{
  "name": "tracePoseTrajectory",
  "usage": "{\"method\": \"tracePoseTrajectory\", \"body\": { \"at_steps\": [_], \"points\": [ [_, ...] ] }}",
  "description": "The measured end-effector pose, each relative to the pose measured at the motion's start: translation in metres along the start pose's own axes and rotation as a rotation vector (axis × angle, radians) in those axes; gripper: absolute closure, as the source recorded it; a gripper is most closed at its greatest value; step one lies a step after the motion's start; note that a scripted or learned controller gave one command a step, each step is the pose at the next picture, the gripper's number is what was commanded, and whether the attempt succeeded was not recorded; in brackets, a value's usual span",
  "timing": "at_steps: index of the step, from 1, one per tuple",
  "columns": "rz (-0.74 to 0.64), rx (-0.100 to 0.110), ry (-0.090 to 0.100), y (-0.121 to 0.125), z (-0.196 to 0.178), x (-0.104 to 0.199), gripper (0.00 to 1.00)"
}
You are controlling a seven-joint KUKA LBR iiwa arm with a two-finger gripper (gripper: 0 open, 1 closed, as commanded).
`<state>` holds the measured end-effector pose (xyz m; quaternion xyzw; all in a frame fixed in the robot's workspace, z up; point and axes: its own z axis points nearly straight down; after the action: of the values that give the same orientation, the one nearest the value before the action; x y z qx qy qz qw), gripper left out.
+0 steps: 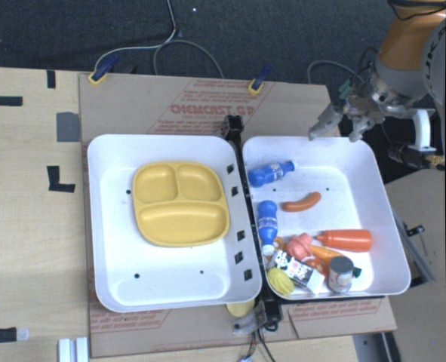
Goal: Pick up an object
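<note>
My gripper (337, 127) hangs above the far edge of the right bin (373, 172), its two fingers spread open with nothing between them. Inside that bin lie a blue bottle (270, 173) near the divider, a second blue bottle (266, 222) below it, and a brown sausage (301, 201) in the middle. Along the near side are an orange carrot-like piece (346, 239), a pink toy (300, 245), a small tin can (340, 274), a black-and-white box (296, 268) and a yellow item (280, 280). All of them sit well below and to the left of the gripper.
The left bin (113, 277) bears a yellow compartment plate (181, 203). Black clips (234, 130) join the bins at the middle. Cables (162, 47) run across the dark floor behind the cardboard-covered bench. The arm's orange band (407, 40) is at the top right.
</note>
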<state>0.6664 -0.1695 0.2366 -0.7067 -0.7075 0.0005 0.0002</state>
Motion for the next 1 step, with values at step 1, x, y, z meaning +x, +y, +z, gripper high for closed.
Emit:
{"method": "tracePoseTrajectory", "body": {
  "at_steps": [1],
  "points": [
    [0.002, 0.012, 0.003, -0.0614, 0.0917, -0.0008, 0.00]
  ]
}}
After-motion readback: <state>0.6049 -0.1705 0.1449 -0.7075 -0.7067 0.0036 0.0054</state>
